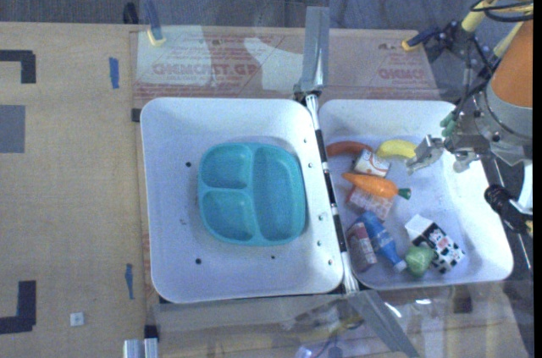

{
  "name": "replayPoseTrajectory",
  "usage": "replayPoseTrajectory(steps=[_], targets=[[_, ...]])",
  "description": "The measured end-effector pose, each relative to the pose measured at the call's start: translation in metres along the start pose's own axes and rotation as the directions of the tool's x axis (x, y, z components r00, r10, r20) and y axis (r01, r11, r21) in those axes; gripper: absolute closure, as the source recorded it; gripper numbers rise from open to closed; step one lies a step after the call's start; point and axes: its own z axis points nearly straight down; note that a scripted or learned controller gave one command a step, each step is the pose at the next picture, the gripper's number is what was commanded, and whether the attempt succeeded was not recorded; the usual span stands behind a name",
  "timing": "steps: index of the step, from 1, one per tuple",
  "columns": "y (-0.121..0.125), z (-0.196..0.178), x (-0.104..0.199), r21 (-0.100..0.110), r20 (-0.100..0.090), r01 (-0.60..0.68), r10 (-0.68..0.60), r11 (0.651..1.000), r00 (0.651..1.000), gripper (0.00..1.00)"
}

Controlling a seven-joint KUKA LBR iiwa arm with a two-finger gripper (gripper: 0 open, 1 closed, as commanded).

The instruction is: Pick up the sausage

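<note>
Camera view: sausage (345, 148) is seen at upper left of right bin (500, 250), long axis approx. left-right. Gripper (442, 153) is placed right of it, w/ banana (396, 149) between; fingers appear spread, nothing pinched.

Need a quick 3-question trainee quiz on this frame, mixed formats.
1. True or false: the sausage lies in the same bin as the blue divided plate.
2. The banana sits next to: A) the sausage, B) the green fruit, C) the blue bottle.
3. Fill in: the gripper hovers over the ____ bin.

Key: 1 false; 2 A; 3 right.
</note>
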Motion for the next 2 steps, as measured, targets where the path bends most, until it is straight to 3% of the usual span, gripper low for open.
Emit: replayPoseTrajectory(steps=[1,2], targets=[[-0.046,0.121,0.028,-0.020,0.002,0.064,-0.064,0.998,0.998,0.00],[0.006,0.141,0.027,-0.022,0.004,0.016,-0.016,1.000,1.000,0.00]])
